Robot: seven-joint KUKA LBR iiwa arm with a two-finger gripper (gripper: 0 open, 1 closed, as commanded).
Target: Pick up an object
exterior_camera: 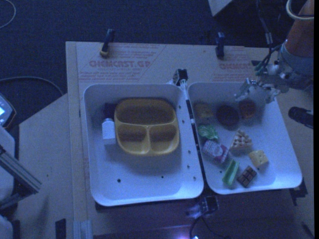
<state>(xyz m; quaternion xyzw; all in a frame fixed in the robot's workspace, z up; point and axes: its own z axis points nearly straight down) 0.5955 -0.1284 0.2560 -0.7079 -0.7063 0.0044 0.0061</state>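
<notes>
The right bin point(284, 133) holds several small food-shaped toys: a dark round one point(228, 116), a brown one point(247, 109), a yellowish one point(203, 111), a green leafy one point(208, 131), a red and white carton point(215, 151), a cake slice point(241, 142), a cheese wedge point(258, 159), a green stick point(230, 173) and a chocolate block point(246, 176). My gripper point(259, 90) hangs over the far right part of that bin, just above and behind the brown toy. Nothing shows between its fingers.
The left bin point(94, 133) holds a yellow divided plate point(146, 126) and a small white bottle point(108, 131) at the plate's left. A black divider strip point(192, 128) runs between the bins. Clamps point(106, 43) stand on the board's far edge.
</notes>
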